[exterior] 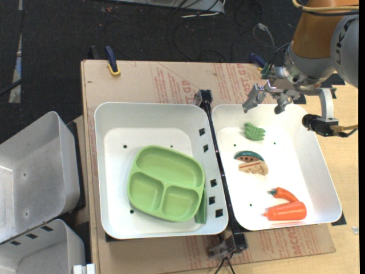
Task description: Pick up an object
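My gripper (266,102) hangs open above the far edge of the right bin (319,153), with nothing between its fingers. Just below it, a small green leafy toy (254,132) lies on the bin floor. A tan and teal sandwich-like toy (251,163) sits nearer the bin's middle. At the near right corner an orange carrot (285,211) lies with a smaller red-orange piece (283,194) above it.
The left bin (114,124) holds a green divided tray (166,182). A black divider with clips (214,153) runs between the bins. Two grey tubs (34,170) stand off the bench at the left. A black cable fitting (319,124) sticks out over the right bin's far right.
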Robot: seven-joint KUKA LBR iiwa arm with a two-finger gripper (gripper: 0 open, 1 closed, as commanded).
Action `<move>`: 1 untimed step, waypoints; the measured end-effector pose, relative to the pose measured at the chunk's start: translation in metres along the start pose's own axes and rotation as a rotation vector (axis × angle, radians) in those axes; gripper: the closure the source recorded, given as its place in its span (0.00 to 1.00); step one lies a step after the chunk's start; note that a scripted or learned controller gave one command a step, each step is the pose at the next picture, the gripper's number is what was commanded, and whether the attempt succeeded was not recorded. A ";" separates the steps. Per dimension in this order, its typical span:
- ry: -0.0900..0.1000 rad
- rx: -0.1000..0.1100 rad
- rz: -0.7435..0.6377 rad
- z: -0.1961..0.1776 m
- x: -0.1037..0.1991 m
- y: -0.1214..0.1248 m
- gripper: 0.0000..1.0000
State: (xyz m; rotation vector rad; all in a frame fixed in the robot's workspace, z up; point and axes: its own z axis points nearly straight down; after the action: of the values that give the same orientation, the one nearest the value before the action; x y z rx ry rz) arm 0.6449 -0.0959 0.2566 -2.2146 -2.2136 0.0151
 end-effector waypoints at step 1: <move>-0.001 -0.014 -0.002 -0.009 0.000 0.002 0.00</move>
State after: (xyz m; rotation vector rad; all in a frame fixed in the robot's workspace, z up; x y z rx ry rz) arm 0.6470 -0.0955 0.2651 -2.2199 -2.2235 0.0003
